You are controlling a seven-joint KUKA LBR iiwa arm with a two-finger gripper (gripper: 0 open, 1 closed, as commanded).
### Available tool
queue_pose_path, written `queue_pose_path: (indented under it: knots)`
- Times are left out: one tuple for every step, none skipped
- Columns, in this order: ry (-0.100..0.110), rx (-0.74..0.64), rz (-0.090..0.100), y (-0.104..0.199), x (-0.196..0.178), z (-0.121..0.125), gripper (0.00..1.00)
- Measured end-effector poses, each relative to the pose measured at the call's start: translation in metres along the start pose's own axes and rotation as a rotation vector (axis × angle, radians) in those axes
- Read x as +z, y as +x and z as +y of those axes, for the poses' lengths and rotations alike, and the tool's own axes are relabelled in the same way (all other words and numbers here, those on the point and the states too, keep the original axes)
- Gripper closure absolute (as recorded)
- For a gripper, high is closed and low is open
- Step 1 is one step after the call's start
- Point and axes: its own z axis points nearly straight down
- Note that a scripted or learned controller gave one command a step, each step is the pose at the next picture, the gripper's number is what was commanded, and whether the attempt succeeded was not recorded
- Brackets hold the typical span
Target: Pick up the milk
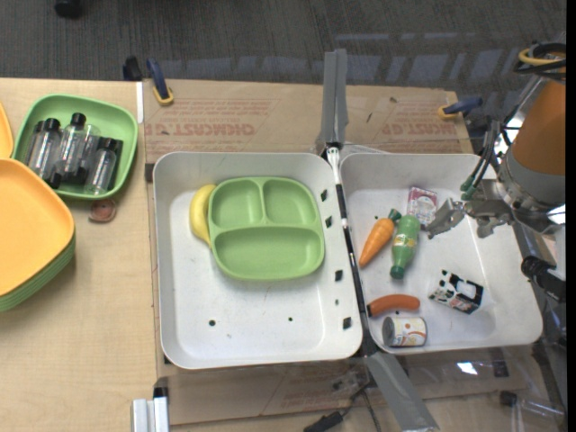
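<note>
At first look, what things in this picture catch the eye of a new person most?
The big green divided plate in the left bin stands out first, with a yellow thing tucked at its left edge. Then the right bin, holding an orange carrot beside a green bottle, and the black-and-white milk carton nearer the gripper.

the arm [540, 133], grey with an orange band, is seen entering from the right edge, bent downward at the wrist. the gripper [468, 216] is carried low, directed leftward, with its 2 fingers [441, 221] spread apart and nothing seen between them.
</note>
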Motion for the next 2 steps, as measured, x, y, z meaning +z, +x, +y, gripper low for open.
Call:
queue_pose_path:
  knots:
    - [0.0, 0.046, 0.001, -0.064, 0.051, -0.055, 0.0]
    - [-0.023, -0.011, -0.004, -0.05, 0.099, -0.048, 0.0]
